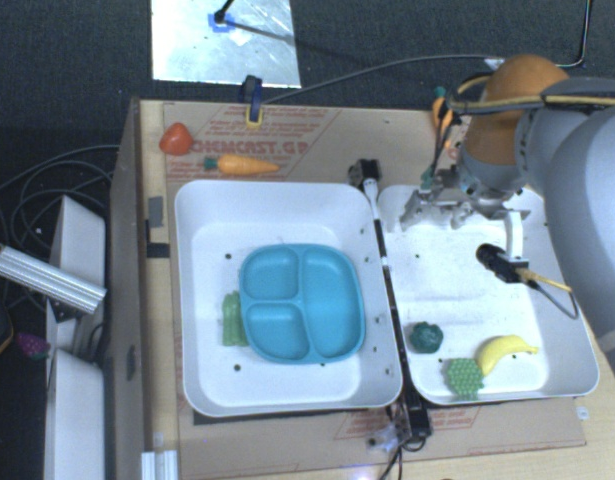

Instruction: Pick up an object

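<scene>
Grey arm reaching in over the right bin (572, 368), claw (439, 208) low at its far edge, grip state impossible to tell, banana (504, 352), green grapes (464, 377) and dark green vegetable (425, 337) lying near the bin's front, blue divided plate (301, 303) in the left bin (202, 268)

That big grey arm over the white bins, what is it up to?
The arm's hand hovers over the far end of the right bin, and nothing can be seen between its fingers. Its job is to pick something up. Near that bin's front lie a yellow banana, a green bunch of grapes and a dark green piece. The left bin holds a blue divided plate.
</scene>
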Available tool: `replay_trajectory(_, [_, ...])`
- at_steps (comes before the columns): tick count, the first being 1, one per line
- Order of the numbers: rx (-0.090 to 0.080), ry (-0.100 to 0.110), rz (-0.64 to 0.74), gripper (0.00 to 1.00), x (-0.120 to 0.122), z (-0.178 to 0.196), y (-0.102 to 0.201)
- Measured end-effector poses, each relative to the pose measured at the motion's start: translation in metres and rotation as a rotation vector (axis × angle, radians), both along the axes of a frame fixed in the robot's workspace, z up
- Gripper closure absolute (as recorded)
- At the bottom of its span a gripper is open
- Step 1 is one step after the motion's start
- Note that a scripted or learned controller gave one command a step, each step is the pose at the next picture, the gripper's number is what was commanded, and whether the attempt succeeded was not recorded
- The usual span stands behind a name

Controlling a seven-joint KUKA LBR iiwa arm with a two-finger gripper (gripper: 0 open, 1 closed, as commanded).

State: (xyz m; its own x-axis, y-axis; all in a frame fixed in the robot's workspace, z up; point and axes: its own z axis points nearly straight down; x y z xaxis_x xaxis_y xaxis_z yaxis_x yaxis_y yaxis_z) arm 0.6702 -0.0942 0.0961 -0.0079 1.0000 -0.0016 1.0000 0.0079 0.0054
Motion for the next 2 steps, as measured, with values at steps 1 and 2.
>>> replay_trajectory(1, [-0.001,-0.004,0.002,1.00,0.001,0.011,0.000])
replay_trajectory(2, [-0.001,-0.007,0.004,1.00,0.002,0.023,0.000])
